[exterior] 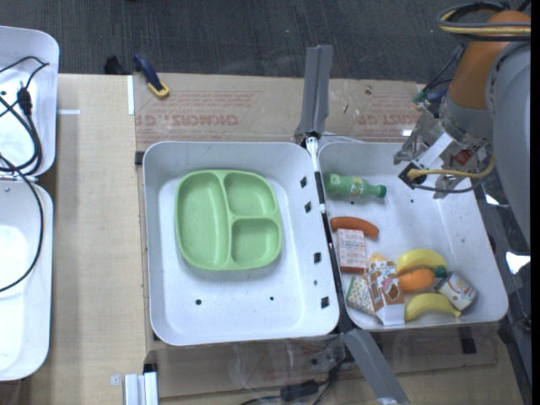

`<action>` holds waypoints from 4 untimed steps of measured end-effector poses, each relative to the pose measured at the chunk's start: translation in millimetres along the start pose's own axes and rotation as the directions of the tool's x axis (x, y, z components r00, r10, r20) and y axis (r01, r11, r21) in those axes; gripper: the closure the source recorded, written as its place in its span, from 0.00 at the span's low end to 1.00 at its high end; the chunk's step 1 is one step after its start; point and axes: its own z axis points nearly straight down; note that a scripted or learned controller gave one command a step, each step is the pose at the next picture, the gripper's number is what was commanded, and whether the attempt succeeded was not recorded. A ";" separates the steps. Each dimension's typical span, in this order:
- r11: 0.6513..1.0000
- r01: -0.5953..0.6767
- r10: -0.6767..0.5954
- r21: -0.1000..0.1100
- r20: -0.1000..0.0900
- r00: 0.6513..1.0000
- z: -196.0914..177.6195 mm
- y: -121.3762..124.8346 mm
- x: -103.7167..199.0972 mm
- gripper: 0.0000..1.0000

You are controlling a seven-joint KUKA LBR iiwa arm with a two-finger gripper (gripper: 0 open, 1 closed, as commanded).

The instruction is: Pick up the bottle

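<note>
Bottle (pixel 355 186) lies on its side at the far end of the right bin (pixel 472 234), close to the bin's left wall, with the sausage (pixel 354 224) just beside it on the near side. Gripper (pixel 420 155) hangs to the bottle's right, apart from it, nothing seen in its hold; how open, cannot tell. Risks: the round body may roll out of a pinch, the wall crowds the approach, and the sausage may be caught instead.

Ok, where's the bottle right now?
In the camera view the green bottle lies on its side in the right bin, near that bin's top-left corner, just above the orange sausage.
</note>
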 end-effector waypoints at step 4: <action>0.941 -0.339 0.339 0.001 -0.004 0.941 -28.3 -92.2 78.3 0.00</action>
